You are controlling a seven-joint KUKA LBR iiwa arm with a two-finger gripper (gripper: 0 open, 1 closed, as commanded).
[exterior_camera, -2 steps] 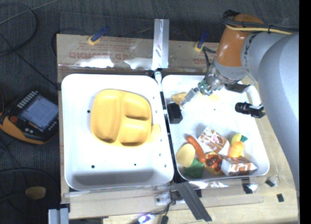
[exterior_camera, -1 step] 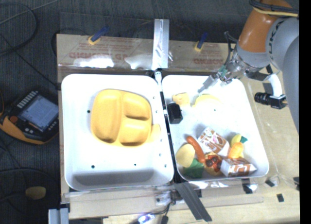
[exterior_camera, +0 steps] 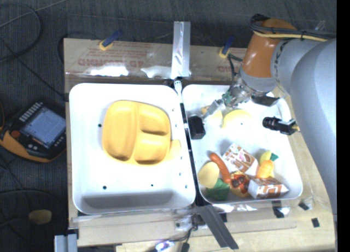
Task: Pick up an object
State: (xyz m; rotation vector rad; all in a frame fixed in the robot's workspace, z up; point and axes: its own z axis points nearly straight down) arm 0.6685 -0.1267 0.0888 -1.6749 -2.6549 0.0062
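The tool sits low in the right bin's far half, just beside a yellow lemon-like toy; whether it grips is unclear. Nothing looks lifted, so picking remains.

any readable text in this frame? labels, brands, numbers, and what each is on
None can be read for certain.
Cardboard sheet behind the bins: faint reddish print, too blurred to read.
Patterned carton in the right bin: printed markings, too small to read.
Orange-and-white carton in the right bin: graphics, no legible words.
Handheld pendant on the floor to the left: lit screen, content too small to read.
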